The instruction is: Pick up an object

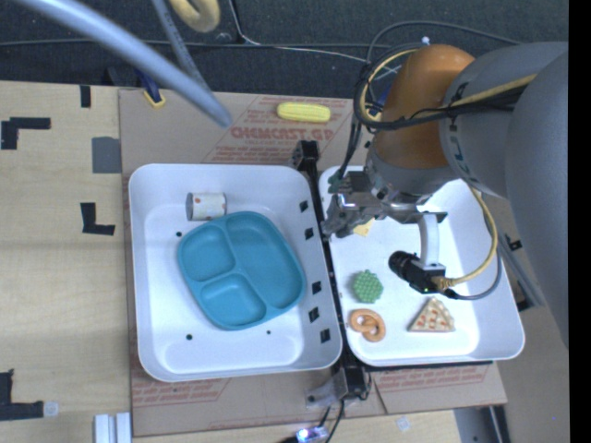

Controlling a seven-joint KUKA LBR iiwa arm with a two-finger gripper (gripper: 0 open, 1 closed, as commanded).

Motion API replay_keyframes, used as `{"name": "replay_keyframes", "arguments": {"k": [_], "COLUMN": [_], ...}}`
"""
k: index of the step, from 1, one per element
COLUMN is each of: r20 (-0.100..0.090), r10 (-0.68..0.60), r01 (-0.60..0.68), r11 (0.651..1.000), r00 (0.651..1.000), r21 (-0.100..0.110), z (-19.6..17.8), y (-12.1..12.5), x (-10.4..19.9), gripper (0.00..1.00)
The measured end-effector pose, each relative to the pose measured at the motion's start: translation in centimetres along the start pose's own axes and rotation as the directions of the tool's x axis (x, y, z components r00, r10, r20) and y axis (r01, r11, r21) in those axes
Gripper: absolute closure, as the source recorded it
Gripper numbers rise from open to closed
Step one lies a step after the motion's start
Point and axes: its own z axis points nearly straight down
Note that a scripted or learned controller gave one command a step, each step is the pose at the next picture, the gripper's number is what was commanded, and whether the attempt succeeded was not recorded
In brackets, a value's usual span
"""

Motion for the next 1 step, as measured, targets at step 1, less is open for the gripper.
{"name": "replay_keyframes", "arguments": {"k": [1], "r20": [0.0], "r10": [0.0], "r01": [0.0], "r11": [1.0], "r00": [1.0], "r21": [0.0], "z": [0.59], "y": [-0.64], "x": [4.88], "gripper": [1.0]}}
